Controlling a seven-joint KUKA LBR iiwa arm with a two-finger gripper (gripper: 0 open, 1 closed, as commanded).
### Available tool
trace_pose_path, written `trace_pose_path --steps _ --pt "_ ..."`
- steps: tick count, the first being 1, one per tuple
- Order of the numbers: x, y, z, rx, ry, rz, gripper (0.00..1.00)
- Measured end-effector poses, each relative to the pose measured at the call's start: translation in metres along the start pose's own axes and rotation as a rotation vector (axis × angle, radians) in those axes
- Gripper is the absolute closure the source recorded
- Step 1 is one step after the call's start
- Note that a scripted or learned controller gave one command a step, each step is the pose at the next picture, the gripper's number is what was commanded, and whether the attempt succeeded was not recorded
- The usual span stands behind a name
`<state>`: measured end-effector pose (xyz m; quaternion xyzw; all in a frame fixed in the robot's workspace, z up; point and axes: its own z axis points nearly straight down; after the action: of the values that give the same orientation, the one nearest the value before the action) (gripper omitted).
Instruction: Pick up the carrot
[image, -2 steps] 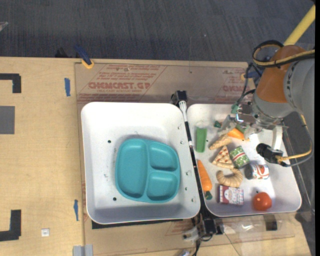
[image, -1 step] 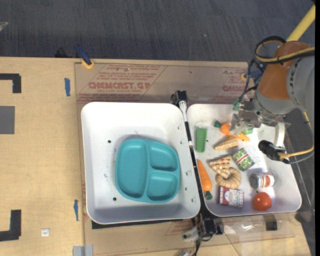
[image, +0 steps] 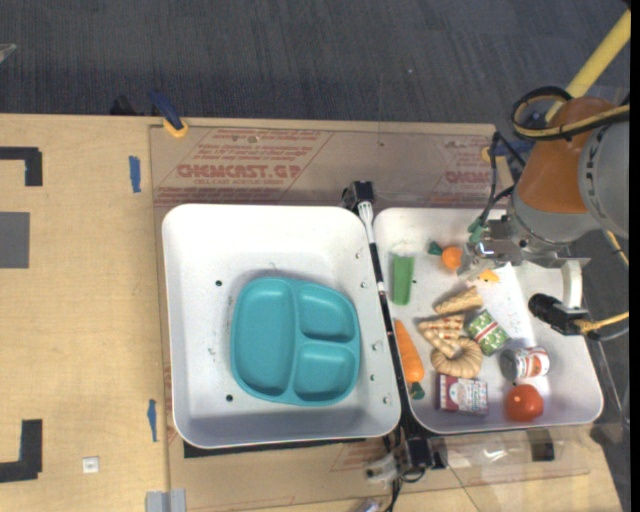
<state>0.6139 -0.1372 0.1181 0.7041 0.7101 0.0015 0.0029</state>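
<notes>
Carrot (image: 408, 357) lay in the right bin (image: 590, 395), close along that bin's left wall, long axis running roughly from far to near, with its green top toward the near end by a small red carton (image: 463, 393). Just beyond it stood a green cucumber-like piece (image: 401, 279), and to its right sat a cluster of bread-coloured toy foods (image: 452, 335); a tomato (image: 524, 402) and a small can (image: 532, 363) occupied the near right corner, and a small orange fruit (image: 452, 257) rested near the far side. The left bin (image: 190, 300) held a teal divided tray (image: 296, 339). The end effector (image: 490, 262) hung over the far right part of the right bin, well apart from the carrot, and whether it was open or closed could not be told from this angle; nothing was seen in its grip. By my judgement the approach step was in hand, with the grasp not yet begun. The next move would call for travelling leftward and nearer across the bin, aligning across the carrot's narrow width, then descending without striking the bin wall or the bread pieces beside it.
</notes>
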Motion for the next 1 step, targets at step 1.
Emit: trace_pose_path --steps 1 --pt "-0.0014 -0.0491 0.0274 -0.008 0.0 -0.15 1.0"
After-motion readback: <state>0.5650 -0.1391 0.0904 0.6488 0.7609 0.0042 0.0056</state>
